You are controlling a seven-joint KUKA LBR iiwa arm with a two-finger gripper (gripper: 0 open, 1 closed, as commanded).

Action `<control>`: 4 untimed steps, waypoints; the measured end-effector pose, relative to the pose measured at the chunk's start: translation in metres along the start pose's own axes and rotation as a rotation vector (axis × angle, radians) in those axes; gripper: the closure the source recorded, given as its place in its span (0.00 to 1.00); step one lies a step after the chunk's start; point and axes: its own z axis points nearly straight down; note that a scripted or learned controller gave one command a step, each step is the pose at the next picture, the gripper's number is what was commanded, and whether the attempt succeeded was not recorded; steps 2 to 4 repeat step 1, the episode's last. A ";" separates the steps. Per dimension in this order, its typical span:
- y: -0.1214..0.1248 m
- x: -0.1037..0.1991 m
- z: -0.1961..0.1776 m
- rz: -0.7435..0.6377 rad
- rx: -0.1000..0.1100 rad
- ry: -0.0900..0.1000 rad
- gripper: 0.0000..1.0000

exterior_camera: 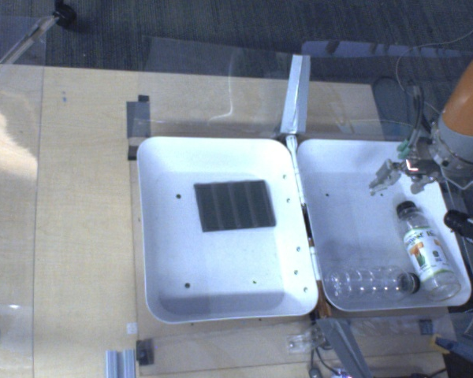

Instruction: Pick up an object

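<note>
One fixed camera hangs above the wooden bench (71, 235) and looks down at a slant, far enough back to take in both white bins — the left bin (165, 172) near the frame's centre, the right bin (339, 172) beside it. Beyond the bench's far edge lies dark floor (221, 6) — the arm (465, 116) enters at the right.

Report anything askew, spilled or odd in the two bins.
Nothing spilled. Both bottles lie on their sides in the right bin: a clear one along the near wall, a labelled one beside it. The left bin holds a dark ribbed pad.

Clear plastic bottles (427, 252), smooth white bins (221, 298), wood bench (71, 235)
</note>
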 end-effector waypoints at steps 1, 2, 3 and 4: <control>-0.002 0.022 0.033 0.125 -0.003 0.001 0.00; -0.002 0.022 0.033 0.125 -0.003 0.001 0.00; -0.002 0.022 0.033 0.125 -0.003 0.001 0.00; -0.002 0.022 0.033 0.125 -0.003 0.001 0.00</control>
